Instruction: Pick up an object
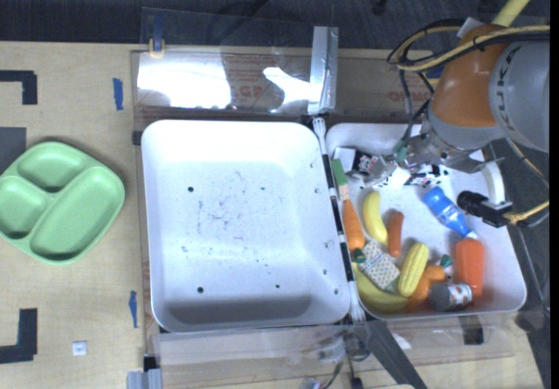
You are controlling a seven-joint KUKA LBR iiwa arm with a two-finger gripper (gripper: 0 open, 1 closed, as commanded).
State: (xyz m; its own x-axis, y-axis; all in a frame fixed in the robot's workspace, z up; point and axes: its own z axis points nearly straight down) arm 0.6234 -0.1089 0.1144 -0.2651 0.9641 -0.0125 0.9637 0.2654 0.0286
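Wooden boards make up the surface (79, 107), and two shallow white bins sit on it side by side. A green plastic plate with three parts (58, 201) lies far to the left. My hand (409, 160) hangs over the back of the right white bin (511, 287); I cannot tell if it is spread or pressed together. Below it lie a small yellow banana (374, 216), a blue bottle (446, 211), a yellow corn cob (413, 267) and an orange carrot (470, 261). The left white bin (236, 212) sits beside it.

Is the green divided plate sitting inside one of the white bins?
No. The green divided plate lies on the wooden bench, left of the left bin and apart from it.
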